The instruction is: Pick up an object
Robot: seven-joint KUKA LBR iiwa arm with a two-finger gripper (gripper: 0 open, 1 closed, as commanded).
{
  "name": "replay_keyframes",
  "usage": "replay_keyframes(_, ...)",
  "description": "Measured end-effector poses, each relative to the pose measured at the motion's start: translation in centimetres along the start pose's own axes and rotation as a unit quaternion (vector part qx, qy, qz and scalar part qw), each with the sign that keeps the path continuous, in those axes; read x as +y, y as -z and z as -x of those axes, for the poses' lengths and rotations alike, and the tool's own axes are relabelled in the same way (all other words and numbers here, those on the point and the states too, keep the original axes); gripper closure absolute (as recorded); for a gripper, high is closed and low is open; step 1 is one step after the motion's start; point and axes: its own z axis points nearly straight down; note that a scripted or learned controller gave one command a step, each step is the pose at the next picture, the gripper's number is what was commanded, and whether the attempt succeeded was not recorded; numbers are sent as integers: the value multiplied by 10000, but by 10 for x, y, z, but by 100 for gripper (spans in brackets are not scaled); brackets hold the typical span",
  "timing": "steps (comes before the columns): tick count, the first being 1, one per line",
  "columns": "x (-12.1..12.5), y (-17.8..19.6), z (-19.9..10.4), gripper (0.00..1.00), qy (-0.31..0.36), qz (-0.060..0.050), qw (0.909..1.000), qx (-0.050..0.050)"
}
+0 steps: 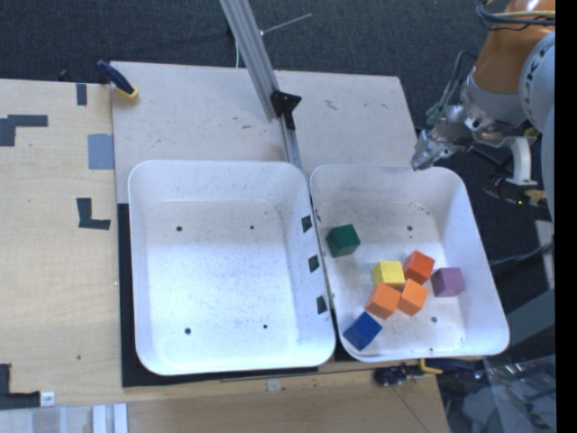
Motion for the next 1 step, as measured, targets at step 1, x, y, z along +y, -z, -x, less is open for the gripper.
replay_keyframes(1, -1, 59, 8, 100, -3, 4, 10000, -2)
